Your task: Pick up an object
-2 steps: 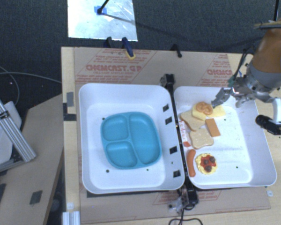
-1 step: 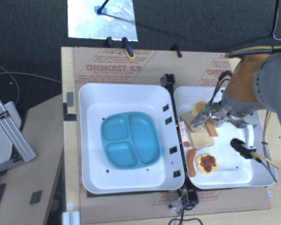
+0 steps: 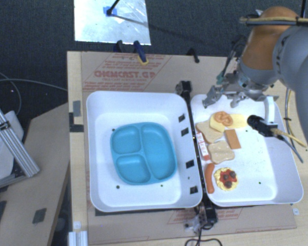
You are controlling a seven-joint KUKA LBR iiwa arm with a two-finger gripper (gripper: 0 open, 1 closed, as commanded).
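My fingers (image 3: 209, 97) hang spread apart with nothing between them, over the far edge of the right bin (image 3: 290, 181). Just below them lies the nearest thing to pick up, a yellow round toy pastry (image 3: 222, 119) with an orange swirl on top. It rests partly on a yellow slice (image 3: 238, 120) and touches a bread slice (image 3: 208, 131).

To do this well I judge I should come straight down over the pastry and close across its round sides – it sits highest in the pile. The crowding is the hindrance: a brown cracker (image 3: 232, 139) and a toast slice (image 3: 220, 151) lie close by, and flat pieces may slide rather than lift.

Further along are a sausage (image 3: 210, 178) and a berry tart (image 3: 226, 178). The left bin (image 3: 100, 111) holds a blue divided plate (image 3: 142, 152) – well apart, no obstacle. Both bins sit on a cardboard-covered worktop (image 3: 128, 70).
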